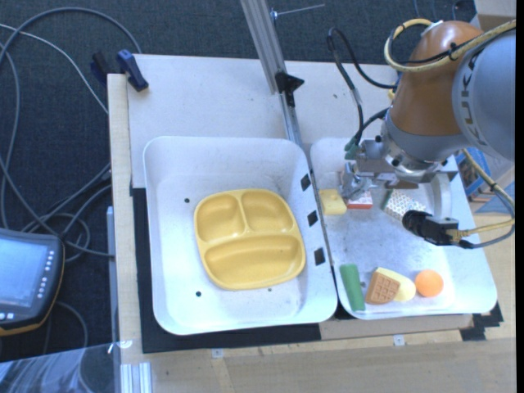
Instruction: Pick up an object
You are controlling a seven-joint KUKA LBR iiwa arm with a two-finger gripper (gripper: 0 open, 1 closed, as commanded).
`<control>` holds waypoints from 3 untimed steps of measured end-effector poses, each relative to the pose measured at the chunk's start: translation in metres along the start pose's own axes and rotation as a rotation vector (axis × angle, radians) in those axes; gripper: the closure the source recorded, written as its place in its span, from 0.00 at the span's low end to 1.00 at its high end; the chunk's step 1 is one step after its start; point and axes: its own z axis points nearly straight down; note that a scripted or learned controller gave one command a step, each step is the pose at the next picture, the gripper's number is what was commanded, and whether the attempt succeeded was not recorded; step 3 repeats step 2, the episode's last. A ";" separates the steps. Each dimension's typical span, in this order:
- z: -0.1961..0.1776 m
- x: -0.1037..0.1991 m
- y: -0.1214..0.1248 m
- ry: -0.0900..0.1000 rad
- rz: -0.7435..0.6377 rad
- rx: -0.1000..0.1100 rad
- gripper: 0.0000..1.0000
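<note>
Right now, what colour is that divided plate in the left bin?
Yellow; the divided plate shows best in the camera view.

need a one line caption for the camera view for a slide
KUKA arm's gripper poised low over the right bin beside a pale yellow block; yellow divided plate in the left bin.

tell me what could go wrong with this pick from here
1. The gripper sits low in the right white bin, by the pale yellow block and a small red-and-white item near the bin's left wall; it may nudge the block against the wall rather than grasp it.
2. The two items lie close together, so it might catch both or neither.
3. The black cable hanging from the wrist could drag across the bin.
</note>
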 end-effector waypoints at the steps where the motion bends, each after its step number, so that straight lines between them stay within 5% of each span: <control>1: -0.008 0.056 0.010 -0.001 0.000 -0.001 1.00; 2: -0.017 0.112 -0.002 0.000 0.000 -0.001 1.00; 3: -0.017 0.112 -0.002 0.000 0.000 -0.001 1.00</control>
